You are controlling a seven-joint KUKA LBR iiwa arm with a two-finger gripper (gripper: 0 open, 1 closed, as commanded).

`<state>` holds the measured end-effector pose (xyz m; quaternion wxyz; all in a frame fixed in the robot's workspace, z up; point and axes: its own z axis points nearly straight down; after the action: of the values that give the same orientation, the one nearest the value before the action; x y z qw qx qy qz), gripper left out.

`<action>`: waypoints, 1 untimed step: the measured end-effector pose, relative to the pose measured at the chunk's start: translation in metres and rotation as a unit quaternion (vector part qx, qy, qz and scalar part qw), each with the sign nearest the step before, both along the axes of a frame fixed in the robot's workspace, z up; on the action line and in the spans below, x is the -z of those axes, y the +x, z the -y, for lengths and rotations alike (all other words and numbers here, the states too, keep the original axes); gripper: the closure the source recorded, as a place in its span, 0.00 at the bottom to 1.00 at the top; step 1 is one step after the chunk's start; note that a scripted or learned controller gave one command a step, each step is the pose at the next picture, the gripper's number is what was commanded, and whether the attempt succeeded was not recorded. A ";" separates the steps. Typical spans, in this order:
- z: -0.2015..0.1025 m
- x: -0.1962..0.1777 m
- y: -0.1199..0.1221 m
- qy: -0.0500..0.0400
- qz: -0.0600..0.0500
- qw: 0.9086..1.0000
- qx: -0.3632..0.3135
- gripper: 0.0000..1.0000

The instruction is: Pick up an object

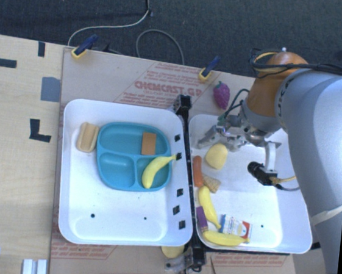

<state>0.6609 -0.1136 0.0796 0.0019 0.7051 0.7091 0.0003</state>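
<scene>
1. Lying nearest in the right bin (298, 231): 2 bananas and a small carton, well clear of the arm.
2. Mid-bin: yellow lemon-like fruit (216, 156), rounded, no clear long axis.
3. Far: gripper (225, 135) just above it, fingers spread wide, holding nothing.

Bins (70, 214) smooth white plastic; blue tray (115, 167) glossy plastic; base board (158, 86) matt cardboard; bench (7, 170) pale wood.

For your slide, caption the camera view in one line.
Arm's gripper poised above a pale yellow fruit in the right bin.
</scene>
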 end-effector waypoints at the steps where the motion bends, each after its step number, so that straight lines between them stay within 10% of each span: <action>1: -0.008 -0.007 -0.017 0.000 0.000 1.000 0.002 0.00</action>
<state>0.6437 -0.1058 0.0865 0.0026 0.7067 0.7075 0.0003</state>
